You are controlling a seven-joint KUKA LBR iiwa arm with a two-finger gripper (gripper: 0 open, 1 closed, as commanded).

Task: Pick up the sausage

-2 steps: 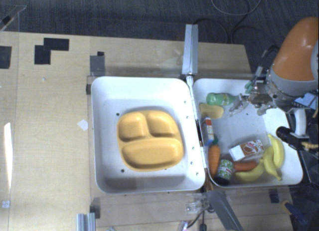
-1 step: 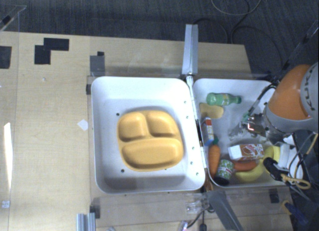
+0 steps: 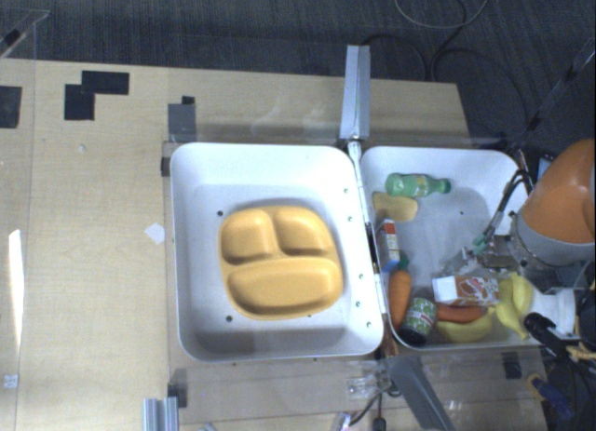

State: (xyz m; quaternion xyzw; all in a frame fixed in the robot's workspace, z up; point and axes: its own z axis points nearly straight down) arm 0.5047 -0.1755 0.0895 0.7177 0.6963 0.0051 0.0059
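The sausage (image 3: 460, 312) is a short red-brown piece lying flat near the front wall of the right bin (image 3: 466, 161). It lies between a white and red packet (image 3: 467, 288) behind it and a banana (image 3: 466, 329) in front. The arm's orange band (image 3: 563, 198) hangs over the bin's right side. My gripper (image 3: 484, 250) reaches down left of the wrist and sits just behind the packet, a little behind and right of the sausage. Nothing shows between its fingers.
The right bin also holds a green bottle (image 3: 419, 184), a yellow piece (image 3: 396, 206), a small red-labelled bottle (image 3: 389, 239), a carrot (image 3: 399, 295), a green can (image 3: 419, 318) and a second banana (image 3: 515, 304). A yellow divided plate (image 3: 279, 260) lies in the left bin (image 3: 200, 234).
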